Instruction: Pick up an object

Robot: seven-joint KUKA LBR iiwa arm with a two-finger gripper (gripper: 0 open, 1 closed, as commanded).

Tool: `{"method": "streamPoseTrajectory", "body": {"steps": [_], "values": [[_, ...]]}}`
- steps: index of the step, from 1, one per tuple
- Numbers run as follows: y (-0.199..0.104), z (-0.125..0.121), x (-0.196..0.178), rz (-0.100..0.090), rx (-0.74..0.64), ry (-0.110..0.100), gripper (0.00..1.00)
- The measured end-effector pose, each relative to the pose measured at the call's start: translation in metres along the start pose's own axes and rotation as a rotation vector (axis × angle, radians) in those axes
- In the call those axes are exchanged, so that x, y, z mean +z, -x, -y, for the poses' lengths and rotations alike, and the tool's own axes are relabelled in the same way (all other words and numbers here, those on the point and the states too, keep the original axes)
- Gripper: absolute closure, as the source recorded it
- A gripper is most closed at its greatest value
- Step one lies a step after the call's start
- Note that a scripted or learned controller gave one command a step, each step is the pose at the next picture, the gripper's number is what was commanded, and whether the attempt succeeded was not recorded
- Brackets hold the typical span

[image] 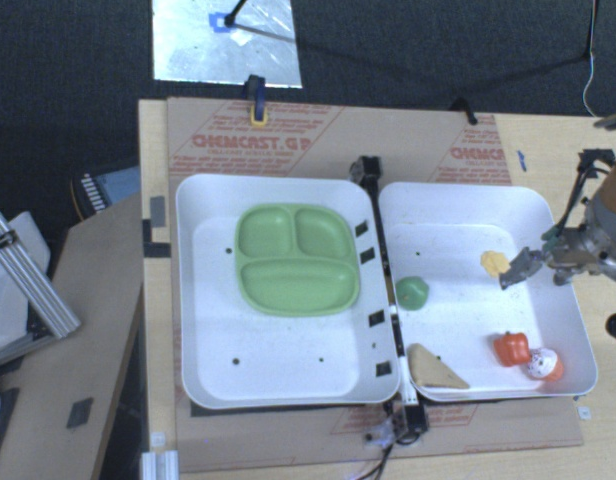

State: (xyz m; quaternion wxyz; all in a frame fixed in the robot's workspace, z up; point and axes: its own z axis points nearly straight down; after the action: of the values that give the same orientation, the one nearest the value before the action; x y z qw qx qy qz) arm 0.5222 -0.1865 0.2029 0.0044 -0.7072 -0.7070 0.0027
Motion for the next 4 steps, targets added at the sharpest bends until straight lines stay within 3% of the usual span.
{"method": "streamPoseTrajectory", "body": {"steps": [1,2,4], "values": [[0.0,-0.003,-0.006,0.003,-0.003,0.011,0.0],[-0.008,-0.001,0.053,0.002,-0.002,0.01,0.0],[-0.009,-0.002,0.119,0.002,-0.002,0.01,0.0]]}}
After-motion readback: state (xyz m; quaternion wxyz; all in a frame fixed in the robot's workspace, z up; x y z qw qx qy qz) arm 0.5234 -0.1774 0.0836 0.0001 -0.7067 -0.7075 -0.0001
